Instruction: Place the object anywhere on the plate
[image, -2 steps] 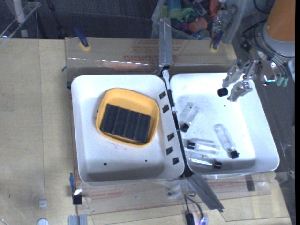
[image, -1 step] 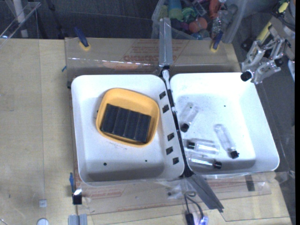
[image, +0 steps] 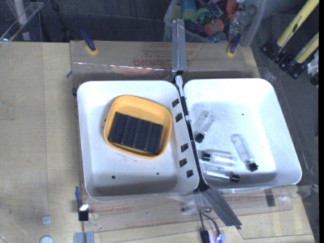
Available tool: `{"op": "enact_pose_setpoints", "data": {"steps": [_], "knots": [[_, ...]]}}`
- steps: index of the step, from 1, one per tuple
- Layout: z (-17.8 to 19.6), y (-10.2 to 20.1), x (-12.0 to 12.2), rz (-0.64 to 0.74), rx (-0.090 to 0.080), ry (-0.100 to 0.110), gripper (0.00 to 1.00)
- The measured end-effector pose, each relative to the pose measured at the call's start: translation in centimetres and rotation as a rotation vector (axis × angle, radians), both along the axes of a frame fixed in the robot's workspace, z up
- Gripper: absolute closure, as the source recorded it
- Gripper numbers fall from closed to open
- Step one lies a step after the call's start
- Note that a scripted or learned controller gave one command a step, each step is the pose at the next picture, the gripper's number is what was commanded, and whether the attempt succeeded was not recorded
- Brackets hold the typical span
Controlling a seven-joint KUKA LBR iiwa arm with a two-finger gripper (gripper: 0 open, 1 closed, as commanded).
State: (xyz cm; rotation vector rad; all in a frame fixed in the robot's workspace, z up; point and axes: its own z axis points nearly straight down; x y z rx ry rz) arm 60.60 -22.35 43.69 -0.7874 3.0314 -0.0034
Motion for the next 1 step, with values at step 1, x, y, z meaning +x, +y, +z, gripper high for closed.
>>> {"op": "enact_pose_setpoints", "data": {"steps": [1], "knots": [[-4.2, 8.43, 6.21, 0.153, 0.002, 0.002, 1.0]]}}
